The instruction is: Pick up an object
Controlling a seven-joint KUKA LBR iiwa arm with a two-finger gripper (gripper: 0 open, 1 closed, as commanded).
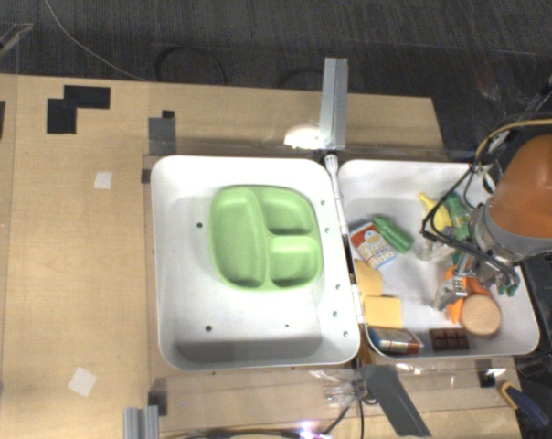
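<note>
Reaching in from the right, the end effector point(456, 291) hangs low over the right bin point(527, 341), its opening impossible to judge. Candidate objects crowd beneath it, notably a tan round block point(482, 315); the left bin point(180, 337) carries a green divided tray point(262, 236).

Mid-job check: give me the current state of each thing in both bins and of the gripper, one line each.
Green three-compartment plastic tray: flat in the left white bin, nothing in it.
Yellow foam square: flat in the right white bin.
Round tan disc: lying near the right wall.
Brown chocolate bar: flat by the front wall.
Gripper: low in the right bin beside the disc.
</note>
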